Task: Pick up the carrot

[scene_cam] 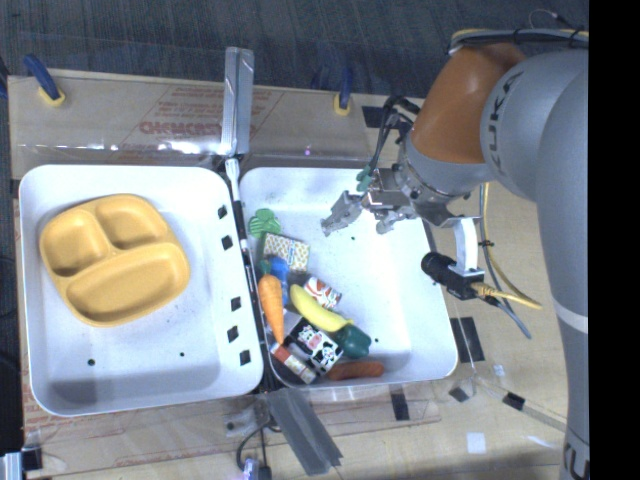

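The gripper [362,214] is hovering over the upper middle of the right bin [420,318], fingers spread and holding nothing. The carrot [271,306] is lying well apart from it — lengthwise against the bin's left wall, with a banana [318,310] just beside it. A descent there is risking a finger striking the wall or catching the banana — the carrot slipping free.

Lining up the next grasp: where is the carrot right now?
In the camera view, the carrot lies in the right bin, against its left wall, just left of the banana and below the green leafy toy.
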Available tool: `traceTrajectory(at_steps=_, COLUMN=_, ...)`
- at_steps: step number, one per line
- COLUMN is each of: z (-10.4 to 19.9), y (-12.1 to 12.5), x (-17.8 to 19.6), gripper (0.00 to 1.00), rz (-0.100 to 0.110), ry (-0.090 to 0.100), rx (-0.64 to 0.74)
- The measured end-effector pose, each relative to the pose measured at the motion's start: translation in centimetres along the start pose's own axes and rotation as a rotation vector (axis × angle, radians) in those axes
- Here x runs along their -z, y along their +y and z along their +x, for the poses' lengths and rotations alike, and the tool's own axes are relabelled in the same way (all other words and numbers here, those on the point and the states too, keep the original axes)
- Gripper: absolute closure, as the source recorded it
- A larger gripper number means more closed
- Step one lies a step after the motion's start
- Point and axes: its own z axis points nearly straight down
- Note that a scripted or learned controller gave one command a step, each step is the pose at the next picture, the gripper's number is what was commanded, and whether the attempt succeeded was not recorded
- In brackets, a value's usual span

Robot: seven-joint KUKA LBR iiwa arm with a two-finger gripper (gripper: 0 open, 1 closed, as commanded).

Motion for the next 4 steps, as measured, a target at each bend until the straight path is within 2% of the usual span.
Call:
traceTrajectory(at_steps=1, z=3.3, y=1.9, x=-12.4, gripper=0.0, rz=-0.009, ry=0.0, rx=-0.152)
traceTrajectory(at_steps=2, z=3.3, y=-4.8, x=-12.7, gripper=0.0, rz=-0.007, ry=-0.001, rx=0.047)
traceTrajectory(at_steps=3, z=3.3, y=-4.3, x=-11.4, gripper=1.0, rz=-0.019, ry=-0.003, rx=0.054)
traceTrajectory(at_steps=4, z=2.5, y=-6.6, x=2.4, gripper=1.0, rz=-0.004, ry=-0.002, rx=0.149)
